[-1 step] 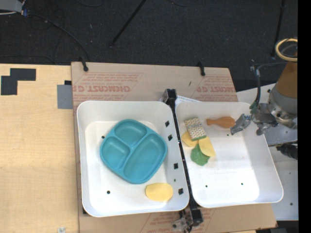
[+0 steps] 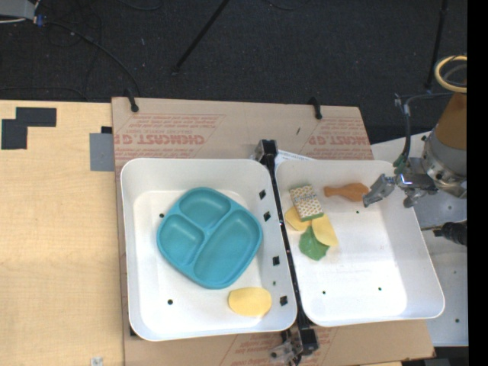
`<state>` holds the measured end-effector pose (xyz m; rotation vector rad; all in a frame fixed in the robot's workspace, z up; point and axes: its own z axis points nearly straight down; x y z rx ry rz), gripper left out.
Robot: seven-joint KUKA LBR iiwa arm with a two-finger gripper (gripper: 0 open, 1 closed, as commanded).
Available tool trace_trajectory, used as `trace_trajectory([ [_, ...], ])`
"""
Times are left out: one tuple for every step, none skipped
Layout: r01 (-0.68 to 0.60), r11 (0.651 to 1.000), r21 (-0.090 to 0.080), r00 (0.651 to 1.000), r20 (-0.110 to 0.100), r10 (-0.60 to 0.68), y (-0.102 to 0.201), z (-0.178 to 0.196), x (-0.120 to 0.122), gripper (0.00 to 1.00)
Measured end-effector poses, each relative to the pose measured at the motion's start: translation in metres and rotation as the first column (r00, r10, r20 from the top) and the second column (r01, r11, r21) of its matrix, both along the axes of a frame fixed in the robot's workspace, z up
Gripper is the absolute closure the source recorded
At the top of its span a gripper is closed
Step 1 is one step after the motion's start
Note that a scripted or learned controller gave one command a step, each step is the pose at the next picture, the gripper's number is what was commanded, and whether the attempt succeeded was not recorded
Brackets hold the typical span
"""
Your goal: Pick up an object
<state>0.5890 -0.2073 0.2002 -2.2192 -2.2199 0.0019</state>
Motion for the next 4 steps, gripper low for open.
trace_trajectory([
  [-0.001,1.000,0.000,1.000,-0.003,0.001,0.003,-0.043,0.000,0.00],
  [-0.002,1.000,0.001,1.000,-0.003,0.002,0.013,-0.093,-0.002,0.00],
  [-0.001,1.000,0.000,1.000,-0.002,0.001,0.014,-0.114,-0.002,0.00],
  [-0.001,1.000,0.000,1.000,-0.002,0.001,0.014,-0.102,-0.002,1.00],
])
